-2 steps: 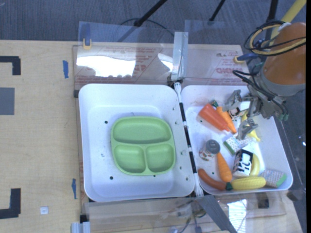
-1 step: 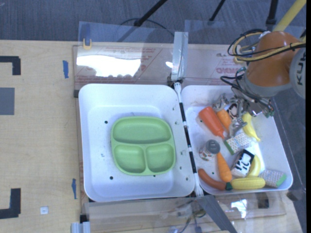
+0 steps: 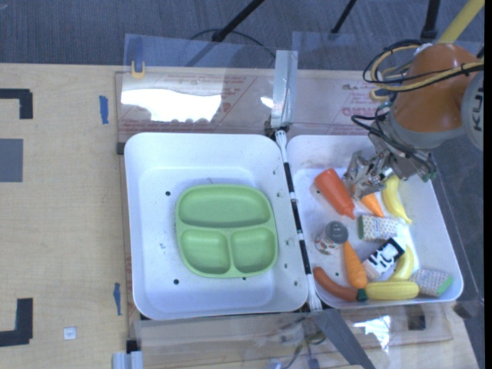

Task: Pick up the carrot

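Gripper [image 3: 367, 174] low in right bin [image 3: 450, 241], upper part; jaw state: cannot tell, clutter hides tips. Carrot [image 3: 335, 192] just left of it, upper-left of bin, long axis diagonal, thick end upper left.

The grey arm with its orange band [image 3: 430, 83] reaches in over the right white bin's [image 3: 450, 229] far right corner. Its metal two-finger gripper [image 3: 370, 174] hangs low near the bin's far edge, pointing toward the bin's middle.
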Controlling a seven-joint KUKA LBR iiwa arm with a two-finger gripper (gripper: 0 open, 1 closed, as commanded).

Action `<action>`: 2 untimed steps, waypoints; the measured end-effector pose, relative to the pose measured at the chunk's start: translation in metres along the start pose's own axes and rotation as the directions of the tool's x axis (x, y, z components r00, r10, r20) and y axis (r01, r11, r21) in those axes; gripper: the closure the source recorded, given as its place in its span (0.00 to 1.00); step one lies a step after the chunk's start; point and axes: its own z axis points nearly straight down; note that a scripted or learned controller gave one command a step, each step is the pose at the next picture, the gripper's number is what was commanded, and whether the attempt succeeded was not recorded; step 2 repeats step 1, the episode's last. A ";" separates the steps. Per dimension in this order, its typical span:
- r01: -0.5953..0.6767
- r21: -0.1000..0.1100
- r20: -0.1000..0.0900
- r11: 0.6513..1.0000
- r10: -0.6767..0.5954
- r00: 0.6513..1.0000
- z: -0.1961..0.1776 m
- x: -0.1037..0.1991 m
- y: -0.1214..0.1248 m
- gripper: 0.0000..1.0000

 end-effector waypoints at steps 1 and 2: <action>0.000 0.000 -0.001 1.000 0.000 1.000 0.000 0.000 0.000 0.00; 0.000 0.000 -0.001 1.000 0.000 1.000 0.000 0.000 0.000 0.00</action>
